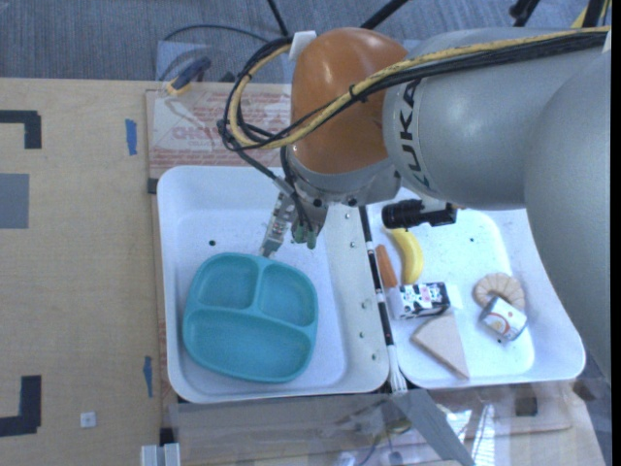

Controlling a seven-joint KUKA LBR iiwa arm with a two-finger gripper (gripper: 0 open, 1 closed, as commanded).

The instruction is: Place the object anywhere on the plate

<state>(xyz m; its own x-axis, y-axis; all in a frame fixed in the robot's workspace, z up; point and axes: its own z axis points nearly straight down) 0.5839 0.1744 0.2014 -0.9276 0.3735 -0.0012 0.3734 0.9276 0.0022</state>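
Gripper (287, 229) hangs over left bin's back edge above plate (252, 318), finger state unclear. Objects sit in right bin (553, 348); banana (408, 252) nearest. Risk: empty placement.

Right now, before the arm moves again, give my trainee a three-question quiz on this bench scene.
1. True or false: the teal three-compartment plastic plate lies in the right white bin.
2. Multiple choice: which item lies nearest the divider between the bins? A) the yellow banana B) the thin orange carrot C) the tan wedge-shaped block
3. Fill in: the two-finger gripper hovers above the ____ bin, just beyond the plate's far rim.

Key
1. False: it lies in the left white bin.
2. B
3. left
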